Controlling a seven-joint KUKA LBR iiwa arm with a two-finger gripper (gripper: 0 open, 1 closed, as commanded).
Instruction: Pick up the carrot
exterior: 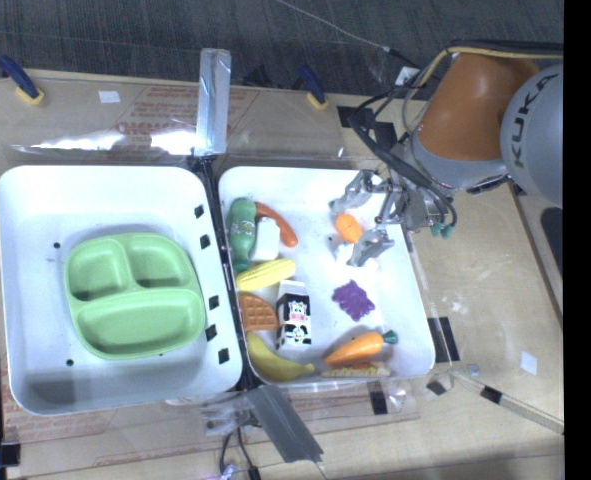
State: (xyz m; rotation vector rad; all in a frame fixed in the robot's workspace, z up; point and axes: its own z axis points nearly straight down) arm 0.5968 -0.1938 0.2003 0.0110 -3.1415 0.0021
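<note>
The carrot (356, 348), orange with a green top, lies along the front wall of the right bin (407, 268), near its front right corner. My gripper (360, 223) is at the back right of that bin, well behind the carrot. Its two fingers (371, 249) stand apart, open, on either side of a small round orange fruit (346, 229) that lies on the bin floor. Nothing is lifted.
The right bin also holds purple grapes (354, 299), a milk carton (295, 319), a banana (276, 363), a waffle (257, 312), corn (265, 273), a green vegetable (241, 224) and a red-orange pepper (278, 224). A green divided plate (133, 293) sits in the left bin.
</note>
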